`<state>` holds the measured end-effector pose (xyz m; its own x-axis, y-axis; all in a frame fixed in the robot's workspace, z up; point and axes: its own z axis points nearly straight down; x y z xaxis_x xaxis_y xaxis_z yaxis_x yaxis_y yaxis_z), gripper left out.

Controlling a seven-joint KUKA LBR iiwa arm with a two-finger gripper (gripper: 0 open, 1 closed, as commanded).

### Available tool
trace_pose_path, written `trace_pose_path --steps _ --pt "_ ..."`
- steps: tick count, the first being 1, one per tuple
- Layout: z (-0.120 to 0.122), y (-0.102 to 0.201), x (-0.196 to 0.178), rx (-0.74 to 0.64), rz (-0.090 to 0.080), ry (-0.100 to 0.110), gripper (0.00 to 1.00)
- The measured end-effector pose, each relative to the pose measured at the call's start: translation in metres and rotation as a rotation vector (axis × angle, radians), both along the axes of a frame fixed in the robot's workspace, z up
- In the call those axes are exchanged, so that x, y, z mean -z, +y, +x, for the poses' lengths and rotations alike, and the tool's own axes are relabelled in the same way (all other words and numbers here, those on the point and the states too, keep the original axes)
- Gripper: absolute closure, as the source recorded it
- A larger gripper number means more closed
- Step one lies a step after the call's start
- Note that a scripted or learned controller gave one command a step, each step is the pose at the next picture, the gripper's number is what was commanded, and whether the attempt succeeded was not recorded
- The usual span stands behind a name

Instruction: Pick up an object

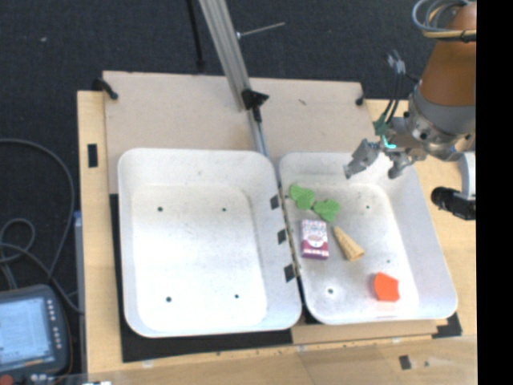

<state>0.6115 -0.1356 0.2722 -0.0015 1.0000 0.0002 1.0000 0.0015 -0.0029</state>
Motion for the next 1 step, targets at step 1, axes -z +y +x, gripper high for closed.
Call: trace_pose_path --steps 1 --pt "0.0007 0.0 -0.0028 0.0 -0.001 -0.005 0.0"
